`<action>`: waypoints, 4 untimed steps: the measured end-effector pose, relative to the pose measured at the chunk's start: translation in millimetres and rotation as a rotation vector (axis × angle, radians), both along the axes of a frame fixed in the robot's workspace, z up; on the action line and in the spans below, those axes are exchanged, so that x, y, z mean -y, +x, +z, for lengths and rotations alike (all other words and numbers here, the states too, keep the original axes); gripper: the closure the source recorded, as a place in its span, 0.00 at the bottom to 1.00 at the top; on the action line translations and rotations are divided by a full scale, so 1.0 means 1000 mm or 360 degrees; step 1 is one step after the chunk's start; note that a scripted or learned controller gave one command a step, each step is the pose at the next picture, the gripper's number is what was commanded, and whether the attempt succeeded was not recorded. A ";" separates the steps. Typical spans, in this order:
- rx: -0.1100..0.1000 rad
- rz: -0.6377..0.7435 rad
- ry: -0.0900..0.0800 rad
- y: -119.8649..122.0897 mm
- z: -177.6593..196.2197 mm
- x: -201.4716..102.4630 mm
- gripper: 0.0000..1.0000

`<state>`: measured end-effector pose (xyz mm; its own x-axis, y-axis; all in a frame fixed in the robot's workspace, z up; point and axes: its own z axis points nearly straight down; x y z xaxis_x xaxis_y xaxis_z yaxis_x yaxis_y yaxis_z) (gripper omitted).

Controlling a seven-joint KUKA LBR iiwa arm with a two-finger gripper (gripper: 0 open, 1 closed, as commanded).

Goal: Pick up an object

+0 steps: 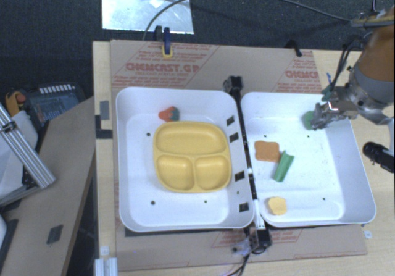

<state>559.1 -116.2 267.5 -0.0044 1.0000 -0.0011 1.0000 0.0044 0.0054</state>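
**Gripper low over the right bin's far corner, beside a green object**

Bins sit side by side on the bench, and the tool works at the far right end of them. Farthest to the gripper's left is the shallow white left bin [133,145]. It holds a yellow plastic divided tray [191,156] with three compartments, lying flat in the middle. Just beyond the tray's far edge rests a small orange-and-teal object [168,113], touching or nearly touching the tray rim.

Closer to the tool, across the dark hinge strip between the bins, is the shallow white right bin [345,194]. On its floor, to the gripper's left and nearer the camera, lies a flat orange square-ish piece [267,150]. A green stick-shaped piece [283,166] leans against that orange piece's near right corner, tilted on a diagonal. Further toward the camera, near the bin's front left corner, sits a small yellow rounded piece [277,206], well apart from the tool.

The two-finger gripper [321,117] hangs at the bin's far right area, below the grey arm with its orange band [376,58]. A small round green object [308,120] lies right against the gripper's left side. Whether the fingers are apart, together or clamped on that green object cannot be told; the tip is too blurred.
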 end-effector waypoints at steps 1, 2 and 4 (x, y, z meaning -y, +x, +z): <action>-0.0002 0.0008 0.0004 0.015 0.003 -0.052 1.00; -0.0003 0.0008 0.0004 0.027 0.005 -0.102 1.00; -0.0007 0.0006 0.0004 0.042 -0.015 -0.192 1.00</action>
